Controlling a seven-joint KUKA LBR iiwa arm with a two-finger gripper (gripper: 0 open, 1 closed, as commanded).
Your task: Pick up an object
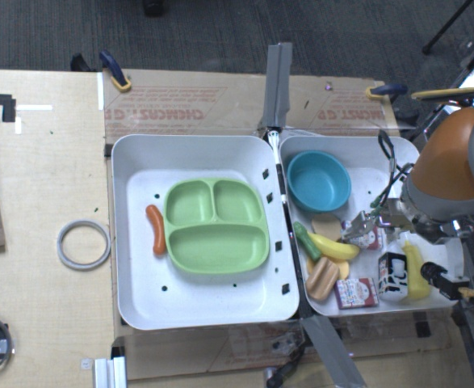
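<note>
At far left a grey tape ring (84, 243) lies on the bench. The left white bin (132, 184) holds an orange sausage-shaped toy (156, 229) beside a green three-compartment plate (217, 225). Red mirrored lettering on the cardboard sheet (172, 107) behind reads CHEMICAL GU. The right white bin (358, 141) holds a blue round bowl (319, 180), a yellow banana (334, 246), a red-and-white carton (355, 293) and a black-and-white carton (393, 276). My pincer (364, 231) hangs just right of the banana; I cannot tell how it stands.
</note>
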